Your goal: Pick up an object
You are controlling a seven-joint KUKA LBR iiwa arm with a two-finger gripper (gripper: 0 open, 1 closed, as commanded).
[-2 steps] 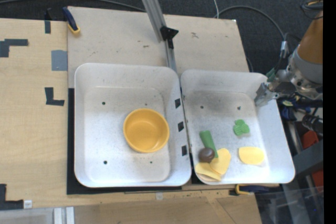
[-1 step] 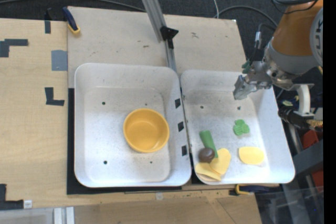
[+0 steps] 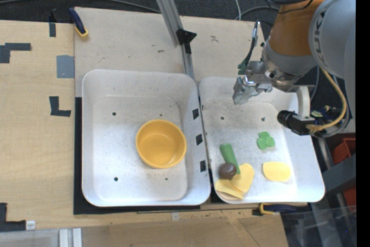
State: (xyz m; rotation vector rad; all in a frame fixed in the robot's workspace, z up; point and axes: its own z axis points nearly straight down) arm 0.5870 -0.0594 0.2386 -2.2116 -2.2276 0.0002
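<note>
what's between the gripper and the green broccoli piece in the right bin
Nothing visible. The gripper hangs over the right bin's far end, and only bare bin floor lies between it and the green broccoli piece.

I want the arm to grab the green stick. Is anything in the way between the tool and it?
No. In the camera view, bare speckled white bin floor lies between the tool and the green stick. The brown ball sits beyond the stick.

Bowl in left bin; pincer over right bin.
</note>
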